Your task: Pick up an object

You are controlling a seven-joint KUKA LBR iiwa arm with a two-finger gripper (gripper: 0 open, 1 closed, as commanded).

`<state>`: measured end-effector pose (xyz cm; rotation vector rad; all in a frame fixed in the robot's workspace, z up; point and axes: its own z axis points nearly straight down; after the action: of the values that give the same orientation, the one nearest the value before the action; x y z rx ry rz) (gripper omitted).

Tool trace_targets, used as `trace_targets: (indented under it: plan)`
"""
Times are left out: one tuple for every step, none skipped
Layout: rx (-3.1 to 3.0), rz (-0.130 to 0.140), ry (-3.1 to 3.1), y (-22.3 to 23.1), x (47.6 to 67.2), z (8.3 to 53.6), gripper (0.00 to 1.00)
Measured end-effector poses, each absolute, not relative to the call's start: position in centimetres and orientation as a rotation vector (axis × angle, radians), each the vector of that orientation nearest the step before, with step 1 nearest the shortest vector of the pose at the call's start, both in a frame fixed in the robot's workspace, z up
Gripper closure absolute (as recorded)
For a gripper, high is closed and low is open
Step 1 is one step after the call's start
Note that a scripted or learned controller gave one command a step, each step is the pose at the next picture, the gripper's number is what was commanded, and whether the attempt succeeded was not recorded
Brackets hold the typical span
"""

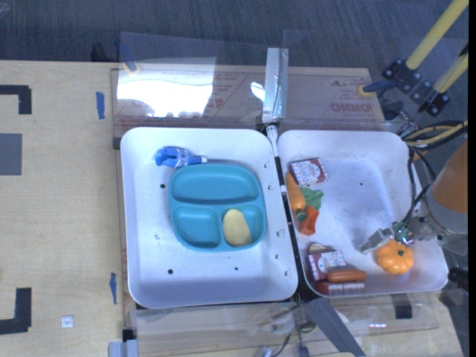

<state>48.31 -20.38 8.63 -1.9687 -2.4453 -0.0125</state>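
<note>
2 bins on the bench, and in the right bin, near its right wall, the gripper hangs with narrow, empty-looking fingers just beside a small orange pumpkin, likely light, hard, slick, best pinched across its ribbed middle.

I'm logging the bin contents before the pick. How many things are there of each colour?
Blue: 2, divided tray, small bottle
Yellow: 1, potato
Orange: 2, carrot, little pumpkin
Red: 3, two packets, sausage
Total: 8
</note>
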Motion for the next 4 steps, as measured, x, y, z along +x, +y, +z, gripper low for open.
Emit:
trace_targets:
  plan:
    - [-1.979, -0.011, -2.447, -20.7, 48.5, 9.5, 1.0]
    - [-1.848, -0.002, -2.555, -15.8, 51.7, 8.8, 1.0]
    - [-1.977, -0.005, -2.457, -11.3, 54.6, 8.8, 1.0]
    - [-1.898, -0.004, -2.508, -8.4, 52.2, 18.5, 1.0]
